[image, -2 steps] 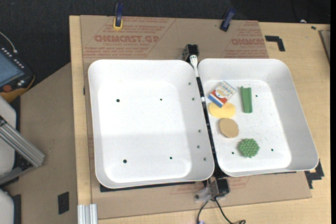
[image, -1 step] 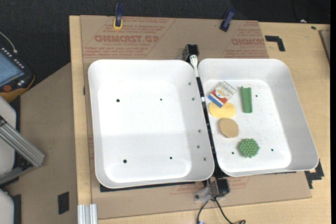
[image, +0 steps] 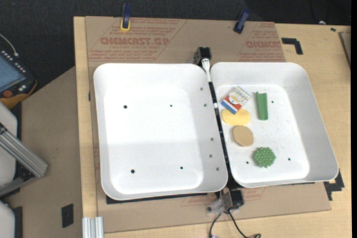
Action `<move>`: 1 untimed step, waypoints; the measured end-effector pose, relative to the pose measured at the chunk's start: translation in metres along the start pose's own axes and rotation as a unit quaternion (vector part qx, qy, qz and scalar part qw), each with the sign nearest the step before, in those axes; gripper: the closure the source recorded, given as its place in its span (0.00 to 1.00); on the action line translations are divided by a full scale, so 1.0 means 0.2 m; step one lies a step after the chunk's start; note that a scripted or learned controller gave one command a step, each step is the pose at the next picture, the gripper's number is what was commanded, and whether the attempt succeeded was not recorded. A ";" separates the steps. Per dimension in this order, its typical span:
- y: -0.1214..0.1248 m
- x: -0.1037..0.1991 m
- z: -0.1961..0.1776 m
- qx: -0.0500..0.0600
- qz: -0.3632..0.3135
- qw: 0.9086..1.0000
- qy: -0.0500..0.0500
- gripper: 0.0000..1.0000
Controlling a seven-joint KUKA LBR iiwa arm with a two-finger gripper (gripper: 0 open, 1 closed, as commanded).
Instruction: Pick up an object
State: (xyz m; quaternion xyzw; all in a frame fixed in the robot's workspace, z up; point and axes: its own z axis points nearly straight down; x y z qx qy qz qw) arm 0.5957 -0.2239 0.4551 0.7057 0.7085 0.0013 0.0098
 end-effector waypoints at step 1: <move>0.00 0.00 -0.05 -0.002 -0.001 1.000 -0.002 1.00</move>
